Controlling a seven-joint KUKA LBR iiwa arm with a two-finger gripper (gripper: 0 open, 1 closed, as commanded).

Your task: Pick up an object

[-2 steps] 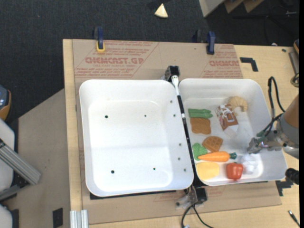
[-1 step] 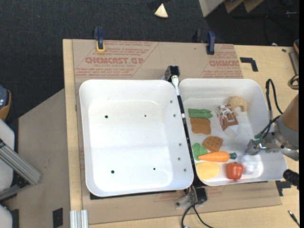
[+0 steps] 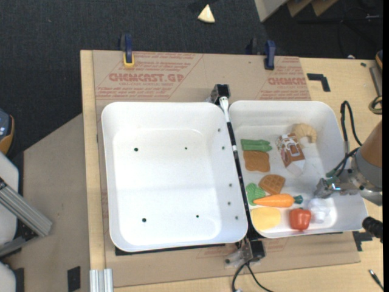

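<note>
— Where's the gripper [image 3: 325, 187]?
— Low over the right bin [image 3: 328, 117], near its right wall; whether it's clenched, I cannot tell.
— And the arm [image 3: 371, 163]?
— Reaching in from the right.
— Nearest object?
— The red pepper [image 3: 299, 218], just beside the carrot [image 3: 275, 201].

A robotics lab: clamped bench [image 3: 182, 72], white bins [image 3: 164, 169], loose cables [image 3: 243, 272]

two white bins [image 3: 164, 111] sit on a tan board [image 3: 182, 72] printed with red lettering. near the right bin's front edge lie an orange carrot [image 3: 273, 201] with a green tip, a red pepper [image 3: 299, 219] and a yellow piece [image 3: 266, 218]. a green piece [image 3: 256, 145] lies by its left wall.
</note>
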